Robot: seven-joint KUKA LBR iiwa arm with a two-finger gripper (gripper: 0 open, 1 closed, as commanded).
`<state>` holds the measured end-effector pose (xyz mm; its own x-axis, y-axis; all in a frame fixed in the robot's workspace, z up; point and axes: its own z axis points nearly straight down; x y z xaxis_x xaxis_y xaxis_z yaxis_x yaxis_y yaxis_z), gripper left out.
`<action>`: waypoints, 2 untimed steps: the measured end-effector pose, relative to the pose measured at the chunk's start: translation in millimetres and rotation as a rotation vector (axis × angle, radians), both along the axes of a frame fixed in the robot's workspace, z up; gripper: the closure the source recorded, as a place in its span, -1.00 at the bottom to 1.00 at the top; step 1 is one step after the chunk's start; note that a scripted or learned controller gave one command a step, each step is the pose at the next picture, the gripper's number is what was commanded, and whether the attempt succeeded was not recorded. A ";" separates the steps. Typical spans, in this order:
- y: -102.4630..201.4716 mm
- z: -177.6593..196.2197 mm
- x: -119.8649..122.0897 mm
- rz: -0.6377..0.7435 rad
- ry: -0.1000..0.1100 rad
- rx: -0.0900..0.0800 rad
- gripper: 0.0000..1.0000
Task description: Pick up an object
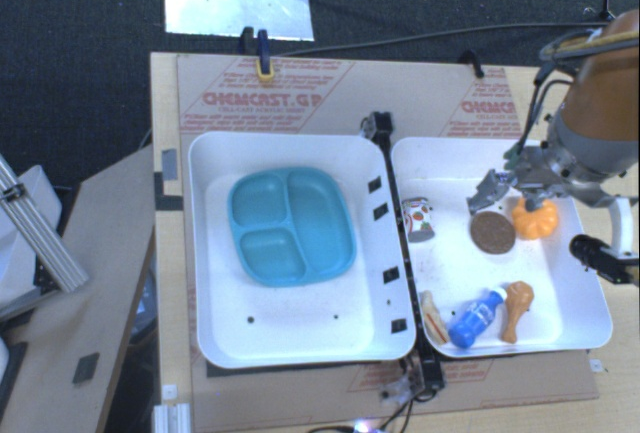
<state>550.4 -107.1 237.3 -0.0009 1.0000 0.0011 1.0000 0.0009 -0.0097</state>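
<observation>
Dark carpet surrounds the tabletop [330, 81], whose brown board with red lettering carries two shallow white bins side by side. Taking the black divider [395, 241] between the bins as the landmark: to its left sits the left bin [215, 321], holding a blue sectioned plate [292, 224] that lies flat near the bin's middle, well apart from the divider.

To the divider's right is the right bin [580, 321]. Just beside the divider, about halfway along it, stands a small white cup with a red and green print [417, 219]. Farther right lies a round brown disc [493, 232], and touching or just beside its right edge is a small orange pumpkin-like toy [536, 220]. Near the divider's lower end lies a blue bottle [474, 319] on its side, with a tan strip-like item [433, 317] between it and the divider and a tan drumstick toy [515, 306] just to the bottle's right.

The gripper [500, 189] reaches in from the right and hangs just above the brown disc, beside the orange toy. Its fingers appear slightly spread, with nothing visible between them.
</observation>
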 end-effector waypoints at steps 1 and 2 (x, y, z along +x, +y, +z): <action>0.1 5.5 2.3 0.002 -0.011 -0.002 -1.00; 1.3 -55.2 8.5 0.001 -0.006 0.000 -1.00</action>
<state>558.9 -105.8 182.1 -0.0016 1.0000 0.0006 1.0000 0.0016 -0.0034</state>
